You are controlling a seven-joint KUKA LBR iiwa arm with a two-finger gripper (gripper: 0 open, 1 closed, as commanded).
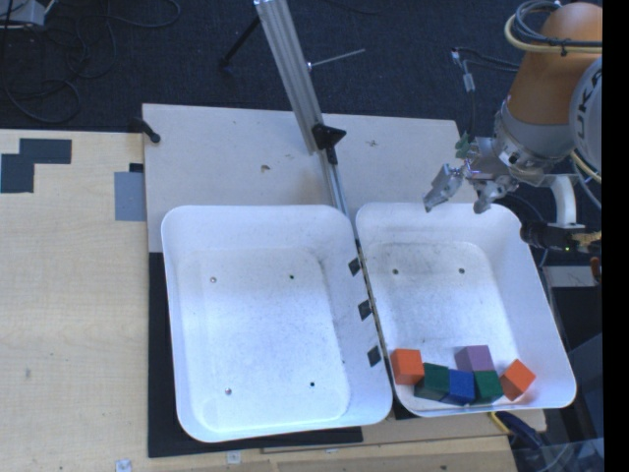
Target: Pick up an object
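My fingers [435,194] stand apart with nothing between them, one tip at the left and one at the right, so my gripper [460,197] hangs spread over the far rim of the right bin [550,313]. Their metal is small and blurred against the pale bench, and I cannot make out the pads. Behind them my wrist rises into the orange band [555,62], whose top and right side are cut off by the frame.

The blocks lie well apart from me, huddled in the near corner of the right bin: an orange block [408,365], a dark green block [433,380], a blue block [461,384], a green block [487,385], a purple block [475,358] and a second orange block [518,378]. They press together, so some faces are hidden. The left bin [187,264] sits beside it, a slanted metal rail [295,77] behind both.
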